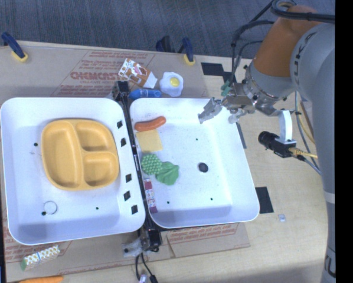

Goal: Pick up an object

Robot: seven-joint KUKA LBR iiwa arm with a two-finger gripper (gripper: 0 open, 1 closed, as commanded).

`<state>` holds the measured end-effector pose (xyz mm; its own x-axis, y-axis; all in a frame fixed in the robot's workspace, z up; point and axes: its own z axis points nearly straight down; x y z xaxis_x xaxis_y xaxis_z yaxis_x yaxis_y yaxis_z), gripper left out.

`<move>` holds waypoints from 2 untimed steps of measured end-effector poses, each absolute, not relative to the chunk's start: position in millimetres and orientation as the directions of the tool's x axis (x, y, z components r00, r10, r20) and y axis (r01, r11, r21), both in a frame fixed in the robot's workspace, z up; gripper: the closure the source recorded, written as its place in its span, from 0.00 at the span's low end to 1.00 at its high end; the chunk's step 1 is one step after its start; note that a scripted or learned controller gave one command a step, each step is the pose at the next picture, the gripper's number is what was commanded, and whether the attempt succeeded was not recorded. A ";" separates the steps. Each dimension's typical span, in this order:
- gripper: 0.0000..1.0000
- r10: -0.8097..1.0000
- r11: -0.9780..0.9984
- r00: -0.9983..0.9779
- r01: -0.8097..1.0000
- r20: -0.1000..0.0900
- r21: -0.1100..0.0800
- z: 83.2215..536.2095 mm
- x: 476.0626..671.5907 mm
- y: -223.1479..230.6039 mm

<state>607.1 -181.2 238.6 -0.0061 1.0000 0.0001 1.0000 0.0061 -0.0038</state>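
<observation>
The right bin holds a reddish sausage, a yellow cheese slice, a green leafy piece and a small dark round piece. The first three lie along the bin's left side. My gripper hovers over the bin's upper right corner, well to the right of the sausage. Its fingers are spread and open, with nothing between them.
The left bin holds a yellow divided plate and a small clear ring. Behind the bins lie a snack packet, a blue item and a toy fried egg. Cables trail at the right.
</observation>
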 end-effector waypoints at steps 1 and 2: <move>0.00 0.996 0.086 -0.086 0.996 -0.001 -0.001 91.2 616.5 -155.2; 0.00 0.998 0.070 -0.070 0.998 0.001 -0.003 91.9 656.7 -96.6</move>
<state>656.7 -96.6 91.9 -0.0696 0.9976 0.0006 0.9976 0.0696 -0.0032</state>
